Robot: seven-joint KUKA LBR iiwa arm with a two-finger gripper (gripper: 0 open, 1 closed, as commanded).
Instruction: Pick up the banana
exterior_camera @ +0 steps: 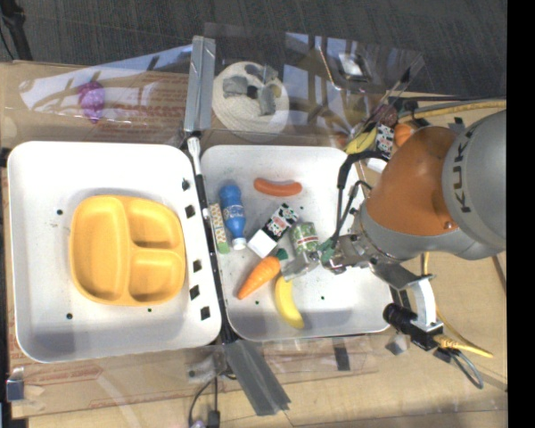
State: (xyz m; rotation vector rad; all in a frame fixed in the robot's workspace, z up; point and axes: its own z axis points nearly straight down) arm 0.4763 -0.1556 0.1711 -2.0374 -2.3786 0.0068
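The yellow banana [288, 301] lies in the right bin [352, 315] near its front wall, curving from beside the carrot toward the front edge. My gripper [324, 255] hangs low over the bin, just right of a green can [303, 238] and a short way up and to the right of the banana's upper end. The bulky orange-banded wrist [410, 199] covers the bin's right side. Nothing shows as held in the gripper.
An orange carrot [259, 276] lies touching the banana's left. A blue bottle [233, 214], a black-and-white box [276, 224] and a sausage [277, 186] lie further back. A yellow divided tray [129, 250] sits in the left bin [36, 328].
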